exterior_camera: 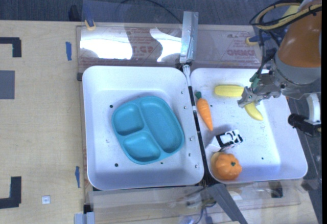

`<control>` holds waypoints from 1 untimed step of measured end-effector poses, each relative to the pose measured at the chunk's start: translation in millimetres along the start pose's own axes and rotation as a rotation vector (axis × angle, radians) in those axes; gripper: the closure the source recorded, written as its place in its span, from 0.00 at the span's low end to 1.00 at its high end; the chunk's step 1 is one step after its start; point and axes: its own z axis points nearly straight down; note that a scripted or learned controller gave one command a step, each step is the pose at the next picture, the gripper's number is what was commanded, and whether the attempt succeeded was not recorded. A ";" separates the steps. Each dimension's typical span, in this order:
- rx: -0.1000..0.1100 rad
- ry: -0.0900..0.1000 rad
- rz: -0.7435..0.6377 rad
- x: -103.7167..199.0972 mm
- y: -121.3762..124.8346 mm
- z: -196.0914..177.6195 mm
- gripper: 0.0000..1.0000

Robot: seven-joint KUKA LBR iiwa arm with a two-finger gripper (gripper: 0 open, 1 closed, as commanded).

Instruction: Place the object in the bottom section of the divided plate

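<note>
The blue divided plate (148, 128) lies in the left white bin (97, 85), with one long section and two smaller ones; its bottom section (141, 147) holds nothing. My gripper (253, 96) hangs low over the right bin (291, 161), directly above a yellow banana (228, 91) whose other end (254, 111) pokes out below the gripper. The gripper body hides the middle of the banana. An orange carrot (205, 113) lies to the left of the banana, near the divider between the bins.
A small black and white toy (228, 138) and an orange pumpkin-like fruit (226, 165) sit at the front of the right bin. The arm's orange band (301, 44) and cables (276, 13) loom over the bin's back right corner.
</note>
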 end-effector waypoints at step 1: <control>0.005 0.003 -0.189 55.7 23.5 29.6 1.00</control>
